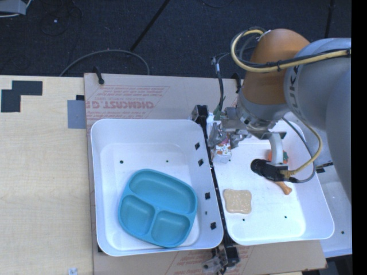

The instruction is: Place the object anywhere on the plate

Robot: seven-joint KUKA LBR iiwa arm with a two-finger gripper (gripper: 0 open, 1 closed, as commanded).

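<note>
End effector (pixel 222 145) hangs at the right bin's (pixel 321 225) far-left corner; you cannot tell its state. Tan bread-slice toy (pixel 237 201) lies there, well apart from the blue three-compartment plastic plate (pixel 157 207).

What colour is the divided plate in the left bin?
Light blue all over, no pattern. The plate shows plainly in the overhead camera view.

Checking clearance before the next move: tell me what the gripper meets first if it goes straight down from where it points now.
Probably the bare floor of the right bin near its left wall; the gripper hangs there. The beige slice lies nearer the camera. Depth is unclear.
</note>
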